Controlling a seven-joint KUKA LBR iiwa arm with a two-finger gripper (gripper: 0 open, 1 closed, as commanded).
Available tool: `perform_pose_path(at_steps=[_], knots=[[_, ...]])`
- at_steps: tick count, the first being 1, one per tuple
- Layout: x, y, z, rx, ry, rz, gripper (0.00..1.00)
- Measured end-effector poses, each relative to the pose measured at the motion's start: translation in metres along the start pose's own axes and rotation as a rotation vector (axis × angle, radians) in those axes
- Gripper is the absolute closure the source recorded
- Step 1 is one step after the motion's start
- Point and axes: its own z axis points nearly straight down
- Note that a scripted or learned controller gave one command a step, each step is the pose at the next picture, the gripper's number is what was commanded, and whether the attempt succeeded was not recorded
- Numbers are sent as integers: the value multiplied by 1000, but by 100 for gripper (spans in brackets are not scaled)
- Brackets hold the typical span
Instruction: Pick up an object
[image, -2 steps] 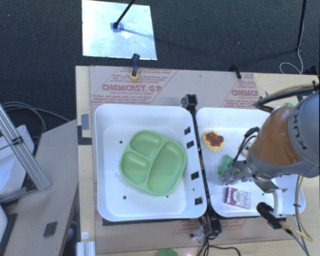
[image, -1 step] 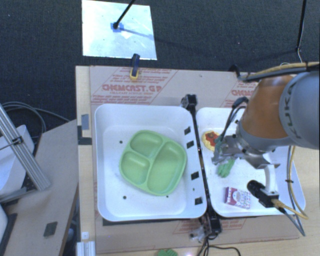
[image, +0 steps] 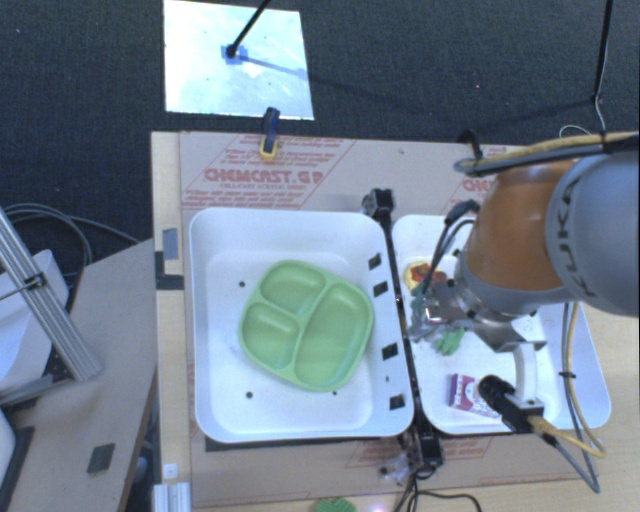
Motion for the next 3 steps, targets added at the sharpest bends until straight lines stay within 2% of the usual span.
perform_pose_path(at_steps=[1,2,3], knots=[[-3,1,1,1,-2,6,0],[-79,-1,17,2,-6,15,0],[3,11,-195,-19,1,-4,0]])
